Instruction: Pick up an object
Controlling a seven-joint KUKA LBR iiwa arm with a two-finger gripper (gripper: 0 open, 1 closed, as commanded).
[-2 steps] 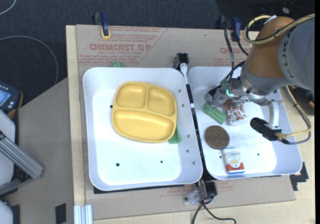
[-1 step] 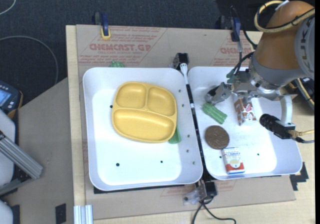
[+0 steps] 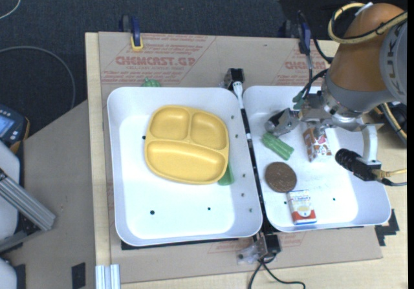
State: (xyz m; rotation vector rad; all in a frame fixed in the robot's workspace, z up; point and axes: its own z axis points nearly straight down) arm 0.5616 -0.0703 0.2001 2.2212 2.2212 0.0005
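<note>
The right bin [image 3: 362,213] holds several small things: a green oblong piece [image 3: 278,147], a brown round disc [image 3: 281,176], a small red, white and blue box [image 3: 302,207] and a red and white packet [image 3: 317,143]. My gripper [image 3: 299,125] hangs over the far part of this bin, open, with nothing between its fingers. One grey finger [image 3: 281,121] sits just above the green piece, and the other is close over the top of the packet. The orange band of the arm [image 3: 362,48] rises behind it.
The left bin [image 3: 129,203] bears a yellow divided plate [image 3: 187,144] with a green scrap [image 3: 225,176] poking out under its right edge. A black cylinder on a white bracket [image 3: 354,161] juts from the wrist over the right bin. Blue clamps hold the far board edge.
</note>
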